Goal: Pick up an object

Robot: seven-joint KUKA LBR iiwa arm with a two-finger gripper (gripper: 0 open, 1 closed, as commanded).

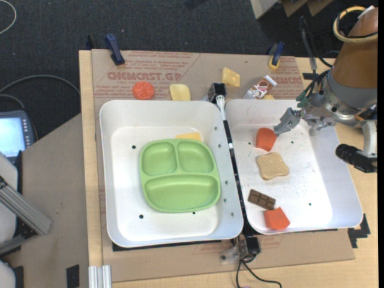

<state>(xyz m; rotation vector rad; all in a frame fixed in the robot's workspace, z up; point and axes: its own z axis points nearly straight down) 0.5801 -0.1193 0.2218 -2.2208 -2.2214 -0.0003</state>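
The claw point(287, 122) hung over the rear of the right bin point(336, 191), at the end of the grey arm point(351, 71). Whether it was apart or together could not be determined. No object was visible in it. An orange-red block point(266, 139) lay just beside and below the claw. A slice of toast point(272, 166) lay nearer the camera. Further forward were a chocolate piece point(261, 199) and an orange wedge point(277, 219). A green divided plate point(179, 175) sat well to the claw's left, in the left bin point(120, 161).
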